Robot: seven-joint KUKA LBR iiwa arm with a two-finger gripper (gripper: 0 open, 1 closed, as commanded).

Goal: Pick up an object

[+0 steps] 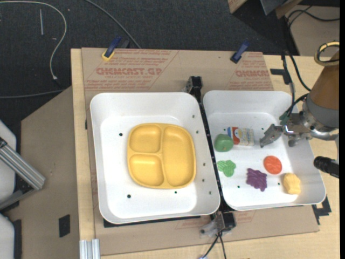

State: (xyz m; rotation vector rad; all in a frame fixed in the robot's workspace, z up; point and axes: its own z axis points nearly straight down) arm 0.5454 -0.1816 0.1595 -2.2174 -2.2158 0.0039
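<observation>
The right white bin (pixel 245 101) holds several small objects. A green round piece (pixel 223 142) lies beside a small labelled can (pixel 241 136) on its side. Nearer the front are a green leafy piece (pixel 227 168), a purple piece (pixel 256 178), an orange-red piece (pixel 273 164) and a yellow piece (pixel 291 183). My gripper (pixel 281 137) hangs over the bin's right half, just above the orange-red piece and right of the can. It is open, and only bare bin floor shows between its fingers.
The left bin (pixel 108 112) holds a yellow divided plate (pixel 161 155). A narrow gap with black clamps (pixel 194 83) separates the two bins. Cables run along the bench's right edge (pixel 294 74), near the arm (pixel 326 99).
</observation>
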